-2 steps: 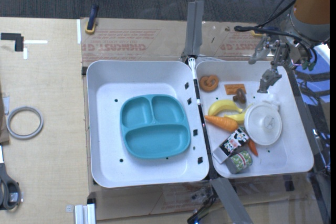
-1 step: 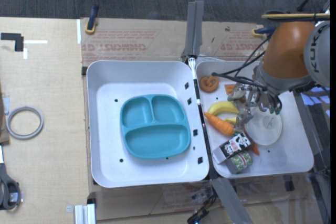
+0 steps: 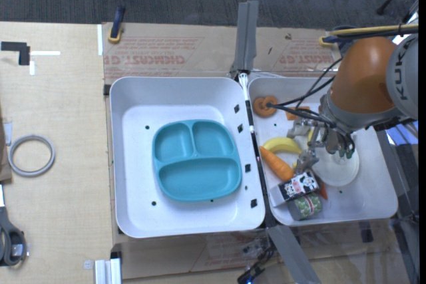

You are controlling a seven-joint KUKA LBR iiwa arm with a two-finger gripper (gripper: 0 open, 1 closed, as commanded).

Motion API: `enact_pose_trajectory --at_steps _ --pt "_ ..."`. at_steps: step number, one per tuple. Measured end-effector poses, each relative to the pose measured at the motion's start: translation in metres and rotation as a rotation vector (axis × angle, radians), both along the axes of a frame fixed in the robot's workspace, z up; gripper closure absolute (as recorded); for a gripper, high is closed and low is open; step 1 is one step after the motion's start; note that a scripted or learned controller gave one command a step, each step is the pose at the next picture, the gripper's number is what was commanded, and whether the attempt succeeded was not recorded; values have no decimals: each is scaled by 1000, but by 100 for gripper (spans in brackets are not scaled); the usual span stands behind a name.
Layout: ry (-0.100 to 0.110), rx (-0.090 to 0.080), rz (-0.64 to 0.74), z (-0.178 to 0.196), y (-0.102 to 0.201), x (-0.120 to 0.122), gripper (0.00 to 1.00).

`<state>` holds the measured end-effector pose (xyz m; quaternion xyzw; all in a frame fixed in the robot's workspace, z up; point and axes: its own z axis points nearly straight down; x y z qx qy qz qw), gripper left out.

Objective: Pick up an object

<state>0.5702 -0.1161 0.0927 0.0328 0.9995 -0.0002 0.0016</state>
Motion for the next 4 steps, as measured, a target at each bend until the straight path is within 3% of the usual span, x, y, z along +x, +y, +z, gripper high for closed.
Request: enact_pose_trajectory --at_steps 1,2,3,4 --pt "0 0 24 0 19 29 0" --pt "-27 -3 24 6 16 -29 0" --pt "-1 0 -44 0 19 -12 0" --pt "0 0 -286 0 22 -10 0"
